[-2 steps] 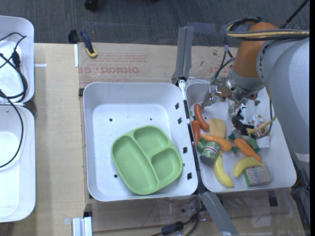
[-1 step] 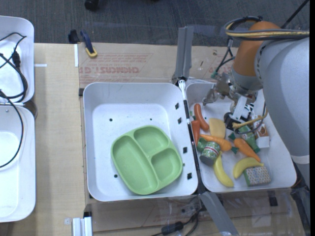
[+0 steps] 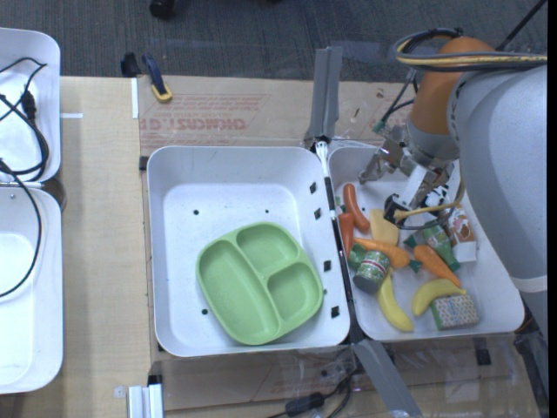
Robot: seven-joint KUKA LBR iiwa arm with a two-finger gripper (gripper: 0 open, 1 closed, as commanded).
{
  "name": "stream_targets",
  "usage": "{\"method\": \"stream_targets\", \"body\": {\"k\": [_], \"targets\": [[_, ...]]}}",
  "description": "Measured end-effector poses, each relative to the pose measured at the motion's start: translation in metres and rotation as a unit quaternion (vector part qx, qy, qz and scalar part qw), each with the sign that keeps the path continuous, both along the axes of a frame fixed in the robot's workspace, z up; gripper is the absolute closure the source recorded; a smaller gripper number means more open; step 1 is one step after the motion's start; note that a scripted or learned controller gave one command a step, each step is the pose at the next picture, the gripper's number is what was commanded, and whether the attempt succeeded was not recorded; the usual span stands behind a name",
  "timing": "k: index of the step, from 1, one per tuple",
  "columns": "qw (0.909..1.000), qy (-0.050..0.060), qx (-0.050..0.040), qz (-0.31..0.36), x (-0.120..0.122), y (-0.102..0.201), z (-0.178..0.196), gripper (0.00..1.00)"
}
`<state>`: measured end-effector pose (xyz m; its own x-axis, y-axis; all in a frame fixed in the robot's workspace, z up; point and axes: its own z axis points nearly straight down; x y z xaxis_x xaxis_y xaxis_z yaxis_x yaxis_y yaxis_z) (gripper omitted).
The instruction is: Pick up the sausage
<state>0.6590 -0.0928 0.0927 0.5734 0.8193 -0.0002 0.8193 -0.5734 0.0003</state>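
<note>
From my seat the arm (image 3: 505, 172) reads as a bulky, smooth, light grey casing with rounded edges and a soft sheen. Above the wrist I see the orange band (image 3: 439, 94), a rounded segment of matte orange. A bundle of cables (image 3: 470, 52), yellow and black, loops over the top of that orange part, and 1 thin black cable runs off toward the upper right corner. Below the orange band sits a grey metal wrist section. The end effector (image 3: 409, 185) looks like a cluster of silver and black parts with white patches, thin wires trailing beside it.
</note>
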Motion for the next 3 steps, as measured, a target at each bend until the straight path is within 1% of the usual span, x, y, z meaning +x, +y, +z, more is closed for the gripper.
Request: {"method": "stream_targets", "body": {"k": [1,2,3], "targets": [[0.9991,0.002,-0.0008,0.042,-0.001,0.001,-0.001,0.00],[0.9999,0.001,0.0001,-0.013,0.000,-0.001,0.006,0.00],[0.9999,0.001,-0.0003,-0.012,0.000,-0.002,0.015,1.00]]}}
